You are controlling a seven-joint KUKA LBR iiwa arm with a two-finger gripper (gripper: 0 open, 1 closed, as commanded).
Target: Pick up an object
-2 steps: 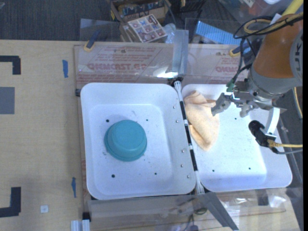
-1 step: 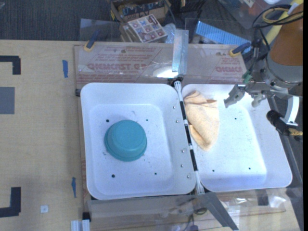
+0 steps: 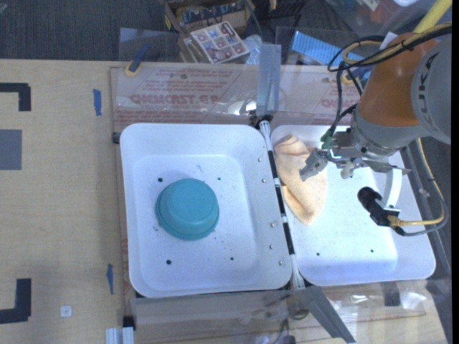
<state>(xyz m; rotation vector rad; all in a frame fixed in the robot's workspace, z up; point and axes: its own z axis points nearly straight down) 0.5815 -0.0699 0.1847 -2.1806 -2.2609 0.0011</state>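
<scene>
Claw [image 3: 313, 168] over right bin [image 3: 373, 264]; tan cloth [image 3: 305, 192] just beneath, toward 6 o'clock, long axis 12-to-6; claw's grip state cannot tell.

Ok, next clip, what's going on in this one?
A grey robot arm with an orange band reaches in from the right over the right bin. Its claw sits low over a tan cloth that lies bunched along that bin's left side. From this angle it is not clear that the claw holds the cloth. The left bin contains an upside-down teal bowl, untouched. So a pick on the cloth seems under way, with nothing lifted yet.
</scene>
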